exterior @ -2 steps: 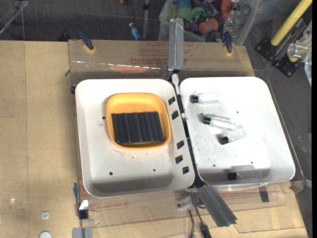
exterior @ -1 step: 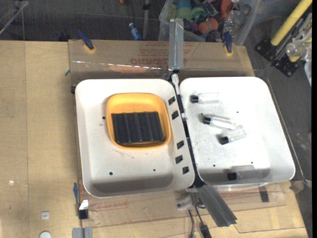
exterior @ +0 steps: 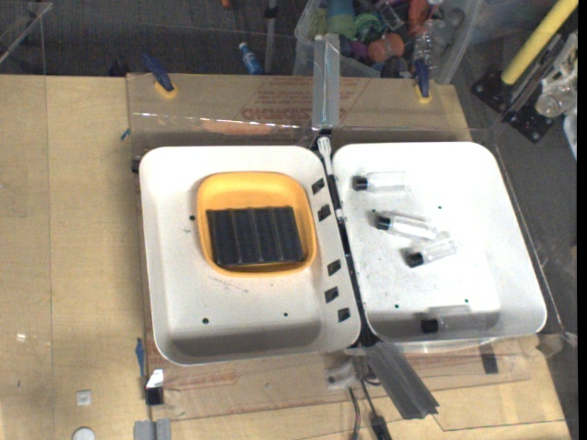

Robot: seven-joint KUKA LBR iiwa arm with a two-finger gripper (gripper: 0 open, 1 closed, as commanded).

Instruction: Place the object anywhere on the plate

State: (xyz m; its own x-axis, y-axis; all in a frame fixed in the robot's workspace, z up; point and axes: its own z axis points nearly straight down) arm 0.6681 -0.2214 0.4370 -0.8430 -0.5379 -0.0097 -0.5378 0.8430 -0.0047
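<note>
An orange square plate [exterior: 255, 187] sits in the left bin [exterior: 174, 273], and a dark ribbed rectangular object [exterior: 254, 236] lies across its middle and front. In the right bin [exterior: 486, 273] lie several clear tubes with black caps: one near the back [exterior: 381, 183], one in the middle [exterior: 404, 223], one just in front of it [exterior: 429, 251], and one at the front wall [exterior: 454, 320].
A black-marked divider [exterior: 336, 246] runs between the two bins. A grey metal post [exterior: 325, 85] stands behind the divider. A crate of colourful toys [exterior: 385, 12] is beyond the bench. Bare wooden bench lies to the left.
</note>
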